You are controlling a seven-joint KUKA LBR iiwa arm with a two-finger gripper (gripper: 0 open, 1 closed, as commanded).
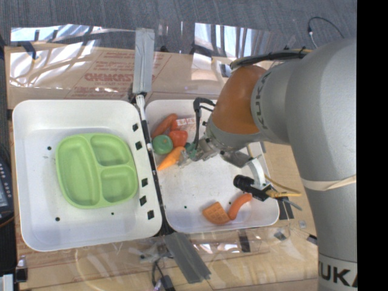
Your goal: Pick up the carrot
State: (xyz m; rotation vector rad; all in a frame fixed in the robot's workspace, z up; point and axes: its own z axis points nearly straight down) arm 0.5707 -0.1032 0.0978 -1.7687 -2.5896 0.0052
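Observation:
The carrot (170,158), orange and tapered, lies slantwise in the right bin (200,190) near its left wall. My gripper (192,152) is low in that bin, right at the carrot's upper right end. From this angle the wrist hides how the gripper meets the carrot. The grey arm with its orange band covers the bin's upper right part.
A green round thing (162,143), a red thing (178,138) and a long orange-red piece (165,125) crowd just above the carrot. An orange wedge (215,213) and a red-orange piece (240,205) lie near the front wall. The left bin (30,132) holds a green divided plate (97,170).

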